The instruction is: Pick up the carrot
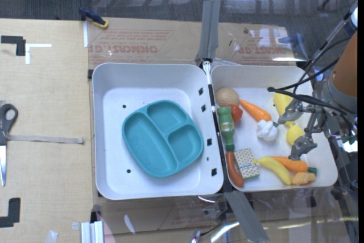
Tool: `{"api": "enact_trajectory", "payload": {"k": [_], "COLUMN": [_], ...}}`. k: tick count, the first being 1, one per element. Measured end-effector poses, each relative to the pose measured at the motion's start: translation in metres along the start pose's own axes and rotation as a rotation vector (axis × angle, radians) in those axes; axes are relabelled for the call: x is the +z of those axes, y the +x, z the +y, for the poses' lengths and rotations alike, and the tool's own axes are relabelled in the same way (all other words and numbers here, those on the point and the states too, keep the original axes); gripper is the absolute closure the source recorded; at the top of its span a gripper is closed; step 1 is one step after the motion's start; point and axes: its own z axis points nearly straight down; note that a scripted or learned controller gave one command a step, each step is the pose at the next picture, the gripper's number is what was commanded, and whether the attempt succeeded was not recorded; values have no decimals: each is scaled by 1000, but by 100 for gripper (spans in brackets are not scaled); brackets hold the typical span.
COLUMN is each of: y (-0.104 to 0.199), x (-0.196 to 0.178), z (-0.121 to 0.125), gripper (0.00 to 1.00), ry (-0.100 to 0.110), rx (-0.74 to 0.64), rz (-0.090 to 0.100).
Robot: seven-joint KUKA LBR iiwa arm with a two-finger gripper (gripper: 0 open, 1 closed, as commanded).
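the robot's metal two-finger hand (297,135) hangs open and empty above the orange plastic carrot (255,110); next, shift left and descend.

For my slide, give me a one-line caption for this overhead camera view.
KUKA gripper hovers over the right bin of toy food near two carrots; a teal divided plate sits in the left bin.
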Motion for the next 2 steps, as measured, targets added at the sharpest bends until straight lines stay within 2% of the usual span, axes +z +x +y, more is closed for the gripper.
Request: {"api": "enact_trajectory", "payload": {"k": [1,2], "y": [-89,-91], "x": [150,139], "z": [15,16], "gripper": [0,100], "ry": [0,2], "rx": [-83,-86], "rz": [-2,-8]}}
